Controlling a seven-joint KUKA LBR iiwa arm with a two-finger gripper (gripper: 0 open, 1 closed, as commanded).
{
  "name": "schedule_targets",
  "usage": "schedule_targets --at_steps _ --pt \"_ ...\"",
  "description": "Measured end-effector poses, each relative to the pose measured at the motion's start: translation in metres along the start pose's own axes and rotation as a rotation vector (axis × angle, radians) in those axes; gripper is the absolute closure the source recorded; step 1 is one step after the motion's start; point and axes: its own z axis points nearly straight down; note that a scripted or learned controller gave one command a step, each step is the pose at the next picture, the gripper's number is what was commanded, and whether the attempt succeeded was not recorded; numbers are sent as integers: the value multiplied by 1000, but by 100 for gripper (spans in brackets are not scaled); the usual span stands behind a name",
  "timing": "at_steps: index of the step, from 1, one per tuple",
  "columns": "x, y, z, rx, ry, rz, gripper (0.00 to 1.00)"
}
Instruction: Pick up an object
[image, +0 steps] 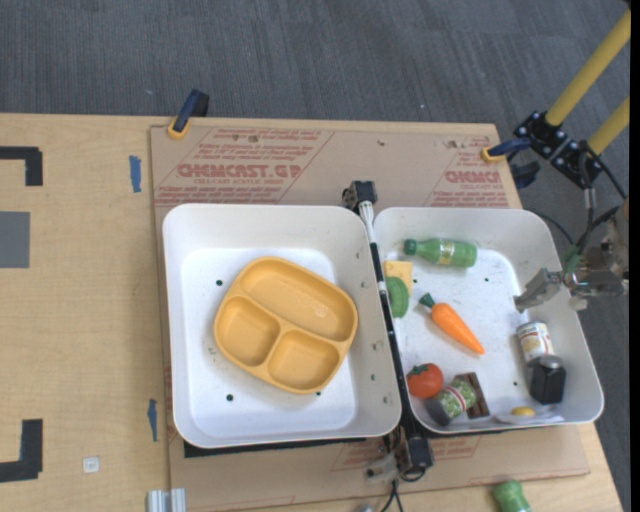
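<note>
- The gripper (545, 288) enters from the right edge and hangs over the right rim area of the right bin (505, 423); its fingers (532, 291) appear as a grey tip pointing left, and whether they are spread or pressed together cannot be determined.
- No object is visible between the fingers.
- Just below the gripper, a small white jar (535, 341) with a label lies in the right bin, and a black object (547, 381) lies just below the jar.
- A small yellow item (522, 411) lies near the bin's lower wall, beside the black object.
- An orange carrot (453, 323) lies tilted near the middle of the right bin, left of the gripper and apart from it.
- A green bottle (441, 251) lies on its side near the upper wall of the right bin.
- A green item (397, 297) and a yellow piece (399, 271) lie against the left wall of the right bin.
- A red tomato (425, 379) and a dark can (459, 397) with a green label lie near the lower-left corner of the right bin.
- The left bin (200, 240) holds a yellow divided tray (285, 324) with three compartments.
- Both bins rest on a cardboard sheet (250, 160) on the wooden desk (70, 300).
- A green object (511, 494) lies on the desk below the right bin.
</note>
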Motion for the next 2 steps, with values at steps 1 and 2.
schedule_targets --at_steps 1,2 --pt "58 -25 116 3 1 183 0" --pt "89 -1 138 -2 0 44 0"
